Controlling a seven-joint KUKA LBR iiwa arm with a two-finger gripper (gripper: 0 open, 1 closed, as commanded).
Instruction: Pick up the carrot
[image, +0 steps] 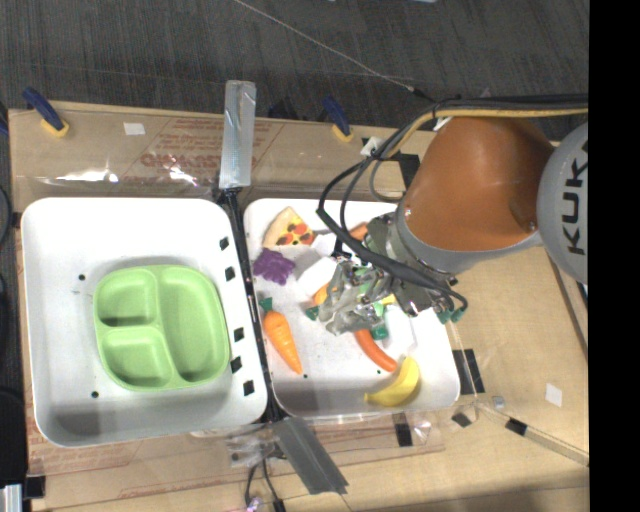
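Nearest the lens, the end effector (350, 300) was lowered into the right bin (430, 385); its finger state could not be told. The carrot (282, 340) lay just left, apart from it.

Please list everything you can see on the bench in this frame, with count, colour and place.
White bins: 2, white, side by side; left bin, right bin.
Divided plate: 1, light green, in the left bin.
Carrot: 1, orange with green top, left side of the right bin.
Grapes: 1 bunch, purple, upper left of the right bin.
Pizza slice: 1, yellow and red, top of the right bin.
Banana: 1, yellow, lower right of the right bin.
Red-orange piece: 1, just below the gripper; kind unclear.
Arm: 1, grey with orange band, reaching from the right.
Gripper: 1, metallic, over the right bin's middle.
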